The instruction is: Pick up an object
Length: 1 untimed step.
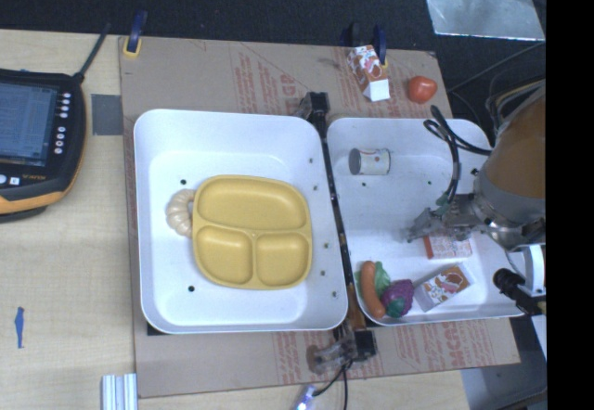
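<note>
Red packet (pixel 447 246) lies under the low-reaching gripper (pixel 436 227) in the right bin (pixel 408 144).

Even, bright overhead light; soft focus throughout.
Two shallow white plastic bins (pixel 232 134) nearly blow out, shadows stay faint, and the dark floor beyond loses detail.

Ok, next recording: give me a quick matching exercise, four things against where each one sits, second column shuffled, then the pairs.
Things:
1. yellow divided plate
2. grey cylinder
3. red ball
4. purple toy

Places:
A. on the cardboard beyond the right bin
B. near edge of the right bin, beside an orange carrot-like toy
C. in the left bin
D. far part of the right bin, lying on its side

Pairs: 1-C, 2-D, 3-A, 4-B
</note>
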### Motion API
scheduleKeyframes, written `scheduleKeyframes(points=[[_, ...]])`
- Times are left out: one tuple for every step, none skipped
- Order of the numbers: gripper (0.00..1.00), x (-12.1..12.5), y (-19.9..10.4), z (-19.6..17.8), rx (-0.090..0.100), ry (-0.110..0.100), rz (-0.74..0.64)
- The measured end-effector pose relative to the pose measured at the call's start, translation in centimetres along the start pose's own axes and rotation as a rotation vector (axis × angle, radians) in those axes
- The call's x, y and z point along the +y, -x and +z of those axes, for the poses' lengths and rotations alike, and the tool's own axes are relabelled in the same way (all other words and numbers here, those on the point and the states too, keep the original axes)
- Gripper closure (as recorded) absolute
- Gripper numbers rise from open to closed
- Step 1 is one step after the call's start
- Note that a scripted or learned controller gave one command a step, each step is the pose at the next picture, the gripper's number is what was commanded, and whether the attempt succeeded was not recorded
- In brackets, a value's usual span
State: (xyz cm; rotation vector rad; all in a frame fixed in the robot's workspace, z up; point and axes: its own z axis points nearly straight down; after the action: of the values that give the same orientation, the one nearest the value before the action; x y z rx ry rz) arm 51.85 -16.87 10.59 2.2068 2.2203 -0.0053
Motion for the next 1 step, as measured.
scheduleKeyframes(points=[[1.00, 0.01, 0.08, -1.00, 0.000, -0.001, -0.002]])
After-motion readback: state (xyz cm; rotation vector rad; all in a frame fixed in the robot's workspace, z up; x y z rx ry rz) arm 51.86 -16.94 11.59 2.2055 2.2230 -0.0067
